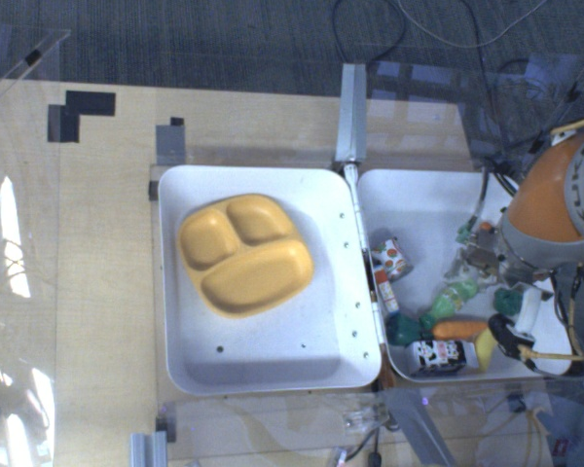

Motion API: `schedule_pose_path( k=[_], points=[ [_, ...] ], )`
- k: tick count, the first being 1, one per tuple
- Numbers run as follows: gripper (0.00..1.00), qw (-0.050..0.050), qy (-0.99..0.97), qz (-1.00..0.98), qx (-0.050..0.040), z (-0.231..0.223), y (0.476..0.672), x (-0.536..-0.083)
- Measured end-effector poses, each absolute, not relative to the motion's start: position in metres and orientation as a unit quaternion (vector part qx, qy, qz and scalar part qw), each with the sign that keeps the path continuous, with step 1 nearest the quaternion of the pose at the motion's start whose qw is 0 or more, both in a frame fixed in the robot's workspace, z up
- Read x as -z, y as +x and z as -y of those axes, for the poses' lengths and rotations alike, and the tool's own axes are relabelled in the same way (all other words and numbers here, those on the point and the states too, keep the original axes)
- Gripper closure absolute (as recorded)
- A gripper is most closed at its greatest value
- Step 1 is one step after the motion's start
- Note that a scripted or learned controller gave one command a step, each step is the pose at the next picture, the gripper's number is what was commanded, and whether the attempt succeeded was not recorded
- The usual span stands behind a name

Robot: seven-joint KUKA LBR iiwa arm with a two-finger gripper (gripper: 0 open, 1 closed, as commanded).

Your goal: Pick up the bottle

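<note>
While we read the bench (97,261) from its left edge, the first stretch is bare pale wood under a clear sheet that catches glare, with two black square marks near the far left corner. We count two shallow white bins, side by side and touching along a metal divider.

Lying in the left bin (273,363) is one thing: a yellow divided tray (245,254), smooth, rounded and matte like moulded plastic, with three compartments, two small ones toward the far side and one long one toward the near side. It sits in the far left part of that bin, and the bin's floor shows a few small dark holes.

Clutter fills the near half of the right bin (419,202). Along its left wall we see one small printed can or packet (392,257) in white, red and green, with a thin red-and-white item just nearer us. At the near edge lie a dark green piece (401,330), a black-and-white printed carton (438,355), an orange carrot-shaped piece (458,329) and a yellow piece (485,346). The bottle (451,298), one only, translucent green plastic, lies tilted in the middle of that bin, just beyond the carrot shape.

At the right side, the end effector (479,256) hangs over the bottle's upper end, below the orange band; we cannot tell whether it grips anything.
</note>
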State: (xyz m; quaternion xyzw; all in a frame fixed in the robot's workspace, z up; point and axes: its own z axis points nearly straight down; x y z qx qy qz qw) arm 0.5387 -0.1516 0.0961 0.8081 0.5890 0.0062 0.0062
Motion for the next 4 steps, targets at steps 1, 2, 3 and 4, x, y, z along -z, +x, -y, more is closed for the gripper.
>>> schedule_pose_path(
  k=[1, 2, 3, 4],
  points=[
    [1.0, 0.009, 0.792, -0.61, -0.0067, 0.1, 0.527, -0.091],
    [1.0, 0.005, 0.867, -0.499, -0.0075, 0.137, 0.524, -0.09],
    [1.0, 0.0, 0.929, -0.371, 0.0005, 0.062, 0.526, -0.182],
    [1.0, 0.001, 0.961, -0.277, 0.001, 0.034, 0.489, -0.252]
  ],
)
